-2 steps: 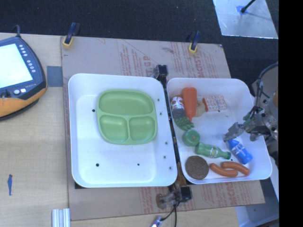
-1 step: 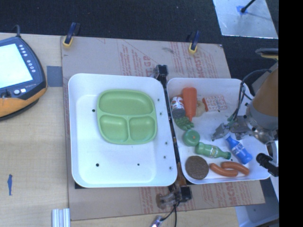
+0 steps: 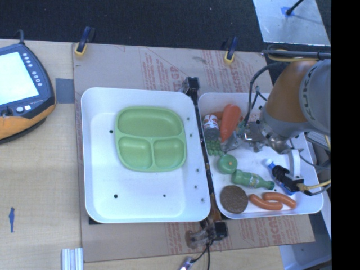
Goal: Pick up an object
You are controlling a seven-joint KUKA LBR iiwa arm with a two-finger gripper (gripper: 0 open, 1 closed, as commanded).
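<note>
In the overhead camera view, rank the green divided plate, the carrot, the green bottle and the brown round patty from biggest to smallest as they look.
1. Green divided plate, by far the largest.
2. Carrot and green bottle: they look about alike in length, so I won't rank them.
3. Brown round patty: shorter across, though wider than either, so its place is unsure.

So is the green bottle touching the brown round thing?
Apart. The camera view shows a strip of white bin floor between the green bottle and the brown disc.
</note>
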